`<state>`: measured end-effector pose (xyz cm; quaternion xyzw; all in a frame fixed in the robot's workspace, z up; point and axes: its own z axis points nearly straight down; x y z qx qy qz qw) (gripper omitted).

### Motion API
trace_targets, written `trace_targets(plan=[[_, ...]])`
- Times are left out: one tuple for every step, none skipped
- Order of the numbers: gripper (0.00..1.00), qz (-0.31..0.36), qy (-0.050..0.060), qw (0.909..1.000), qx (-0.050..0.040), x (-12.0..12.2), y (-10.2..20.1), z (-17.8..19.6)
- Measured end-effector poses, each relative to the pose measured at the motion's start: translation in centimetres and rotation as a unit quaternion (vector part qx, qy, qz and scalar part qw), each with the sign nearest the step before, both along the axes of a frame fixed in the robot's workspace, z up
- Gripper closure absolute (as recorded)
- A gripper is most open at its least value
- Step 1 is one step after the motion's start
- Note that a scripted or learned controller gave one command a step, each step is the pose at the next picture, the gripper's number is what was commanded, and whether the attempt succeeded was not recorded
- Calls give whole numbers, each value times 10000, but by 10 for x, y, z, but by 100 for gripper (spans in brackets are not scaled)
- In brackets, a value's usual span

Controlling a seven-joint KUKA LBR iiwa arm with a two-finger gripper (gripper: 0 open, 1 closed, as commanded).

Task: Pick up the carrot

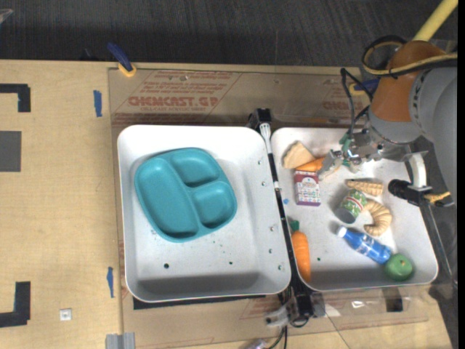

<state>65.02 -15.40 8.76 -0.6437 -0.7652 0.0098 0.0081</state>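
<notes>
Nearest us, we see the carrot point(301, 251) against the right bin's point(425, 227) left wall, long axis up-down, green top pointing away. Cardboard point(174, 97) behind reads roughly "COMCAST"; we cannot be sure. We cannot tell the gripper's point(354, 151) state

We are seeing two bins sitting side by side on the surface point(58, 217). The left bin point(145, 271) is holding a divided tray point(185, 193) at frame centre-left. In the right bin point(421, 231), the carrot point(301, 251) is lying along the left wall, low in the frame. Above it a small carton point(308, 188) is standing, with a bottle point(365, 244) lying lower right and a round fruit point(399, 267) sitting in the bottom right corner.
</notes>
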Motion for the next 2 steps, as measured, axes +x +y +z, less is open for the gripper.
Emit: trace_targets(plan=[[0, -1013, 142, 9945, -208, 0, 26, -1], [0, -3078, 342, 9506, -212, -6, 38, -2]])
